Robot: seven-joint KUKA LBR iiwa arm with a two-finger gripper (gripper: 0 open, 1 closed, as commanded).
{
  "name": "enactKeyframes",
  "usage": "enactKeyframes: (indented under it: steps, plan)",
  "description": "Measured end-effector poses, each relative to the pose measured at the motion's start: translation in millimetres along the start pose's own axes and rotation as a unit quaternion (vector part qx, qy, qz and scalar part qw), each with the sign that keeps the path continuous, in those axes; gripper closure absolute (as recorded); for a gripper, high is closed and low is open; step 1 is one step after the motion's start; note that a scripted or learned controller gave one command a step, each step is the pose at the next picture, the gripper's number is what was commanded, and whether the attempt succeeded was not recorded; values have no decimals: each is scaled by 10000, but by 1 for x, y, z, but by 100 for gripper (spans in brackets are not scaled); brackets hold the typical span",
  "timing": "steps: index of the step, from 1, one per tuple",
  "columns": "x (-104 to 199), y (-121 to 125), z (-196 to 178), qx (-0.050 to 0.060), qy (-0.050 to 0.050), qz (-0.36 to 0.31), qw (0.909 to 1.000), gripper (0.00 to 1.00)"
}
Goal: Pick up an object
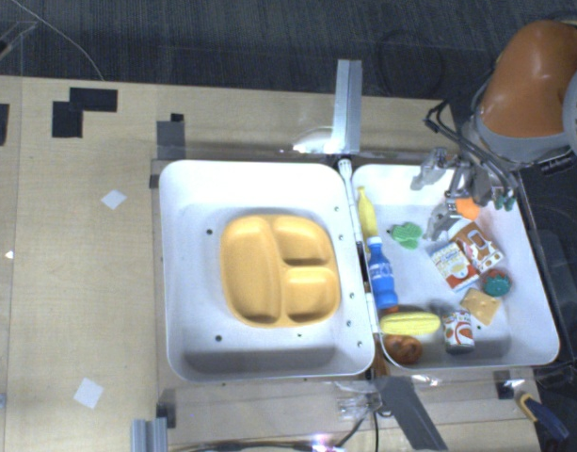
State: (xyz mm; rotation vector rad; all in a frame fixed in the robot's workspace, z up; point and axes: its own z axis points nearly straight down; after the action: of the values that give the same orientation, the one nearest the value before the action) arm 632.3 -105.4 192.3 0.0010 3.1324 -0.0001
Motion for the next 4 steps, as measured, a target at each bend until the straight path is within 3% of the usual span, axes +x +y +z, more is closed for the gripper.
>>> enactKeyframes:
  steps: [1,2,3,4]
  plan:
    - [16,-61,103,9,-29,451,9990,0]
    - [32,-51,79,5,-4,-51,10000,0]
    - [12,-90,35,9,-21,1808,9835,0]
    - [19,-100,32,11,-2,3552,9348,0]
